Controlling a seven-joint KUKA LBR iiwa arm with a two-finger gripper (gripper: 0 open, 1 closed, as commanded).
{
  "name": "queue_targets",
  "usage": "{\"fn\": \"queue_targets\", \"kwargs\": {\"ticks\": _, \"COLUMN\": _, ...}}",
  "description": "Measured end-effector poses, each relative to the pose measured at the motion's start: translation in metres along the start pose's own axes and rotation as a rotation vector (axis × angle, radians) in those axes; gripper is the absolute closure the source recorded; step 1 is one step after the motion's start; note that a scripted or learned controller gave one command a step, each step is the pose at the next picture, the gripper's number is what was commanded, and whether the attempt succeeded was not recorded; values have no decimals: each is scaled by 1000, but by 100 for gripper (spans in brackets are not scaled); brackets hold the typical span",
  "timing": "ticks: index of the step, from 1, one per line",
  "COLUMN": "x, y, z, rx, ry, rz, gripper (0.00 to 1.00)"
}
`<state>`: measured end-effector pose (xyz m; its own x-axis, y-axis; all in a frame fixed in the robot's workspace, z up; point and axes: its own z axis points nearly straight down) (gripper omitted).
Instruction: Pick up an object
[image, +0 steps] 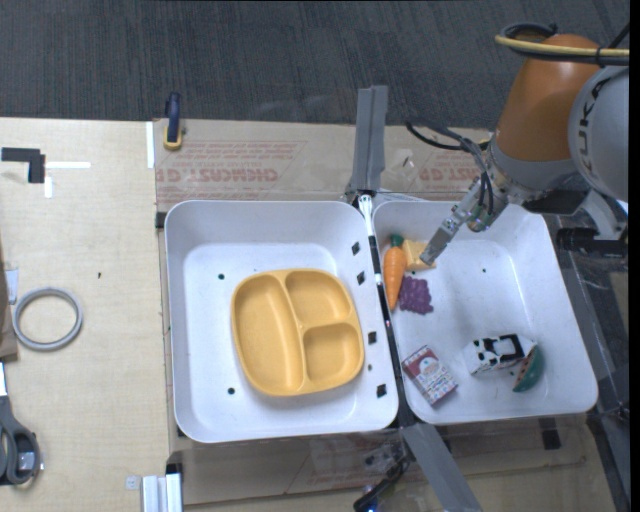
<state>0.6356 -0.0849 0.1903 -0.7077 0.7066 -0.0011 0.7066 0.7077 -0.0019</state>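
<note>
Red carton (429, 374) lies low; gripper (428, 257) (beside carrot (394, 272)) reaches down.

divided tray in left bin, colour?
Yellow divided tray, plain, seen in the camera view.

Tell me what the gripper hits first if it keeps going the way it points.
Probably the carrot: the gripper slants down-left toward it in the right bin. A yellow piece sits right at its tip, so depth is uncertain.
</note>
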Motion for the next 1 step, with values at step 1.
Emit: {"fn": "queue_targets", "kwargs": {"ticks": 1, "x": 4, "y": -34, "z": 100, "rx": 0, "ry": 2, "rz": 284, "gripper": 0}}
